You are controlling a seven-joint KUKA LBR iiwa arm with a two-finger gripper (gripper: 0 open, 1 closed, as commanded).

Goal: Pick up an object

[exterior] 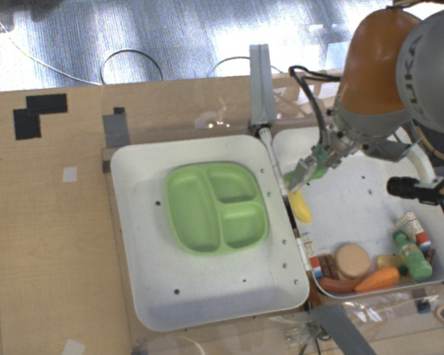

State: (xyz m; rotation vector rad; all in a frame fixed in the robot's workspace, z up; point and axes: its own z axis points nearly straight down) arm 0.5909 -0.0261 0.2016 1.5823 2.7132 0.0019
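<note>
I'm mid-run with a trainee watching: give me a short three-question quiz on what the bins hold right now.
1. True or false: the green divided plate lies in the left bin.
2. Which item lies nearest the pincer? A) carrot B) yellow banana C) green bottle
3. Fill in: the carrot lies along the right bin's ____ edge in the camera view.

Key
1. True.
2. B, the yellow banana, by the wall between the bins.
3. Bottom, beside the round tan piece and the green bottle.
</note>
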